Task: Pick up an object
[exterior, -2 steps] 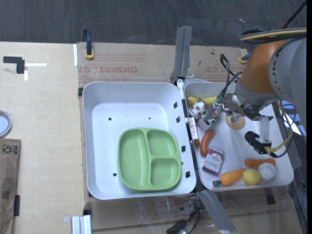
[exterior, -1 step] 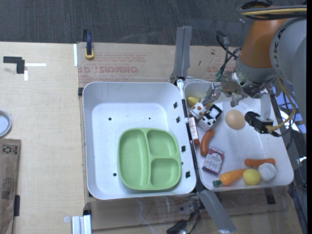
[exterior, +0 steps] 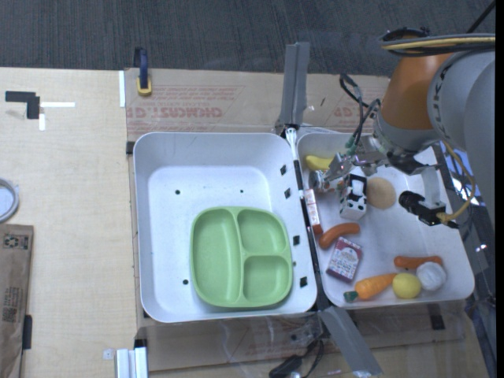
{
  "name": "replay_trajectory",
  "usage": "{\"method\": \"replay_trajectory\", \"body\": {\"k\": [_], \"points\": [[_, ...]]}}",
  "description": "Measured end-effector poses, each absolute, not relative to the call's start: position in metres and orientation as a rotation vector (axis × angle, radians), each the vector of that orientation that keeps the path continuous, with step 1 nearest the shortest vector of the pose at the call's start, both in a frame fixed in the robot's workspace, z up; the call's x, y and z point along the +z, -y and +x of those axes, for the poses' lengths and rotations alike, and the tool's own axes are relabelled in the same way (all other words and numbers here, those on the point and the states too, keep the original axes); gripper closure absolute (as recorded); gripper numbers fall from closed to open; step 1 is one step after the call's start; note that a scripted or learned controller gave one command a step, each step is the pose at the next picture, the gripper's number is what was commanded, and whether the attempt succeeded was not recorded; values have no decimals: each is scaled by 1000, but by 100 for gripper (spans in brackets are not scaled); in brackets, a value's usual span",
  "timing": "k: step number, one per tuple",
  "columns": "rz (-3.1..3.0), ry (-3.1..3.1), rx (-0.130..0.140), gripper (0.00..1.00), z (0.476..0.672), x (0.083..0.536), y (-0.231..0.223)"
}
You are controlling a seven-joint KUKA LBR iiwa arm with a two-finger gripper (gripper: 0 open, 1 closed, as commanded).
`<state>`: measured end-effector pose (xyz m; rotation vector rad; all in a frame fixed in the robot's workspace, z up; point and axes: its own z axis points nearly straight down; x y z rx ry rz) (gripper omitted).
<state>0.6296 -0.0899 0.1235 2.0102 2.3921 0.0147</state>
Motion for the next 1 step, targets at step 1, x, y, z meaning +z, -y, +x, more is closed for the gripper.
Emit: {"method": "replay_trajectory", "body": {"k": [1], "points": [[2082,-2352,-3,0,606,92,120]]}}
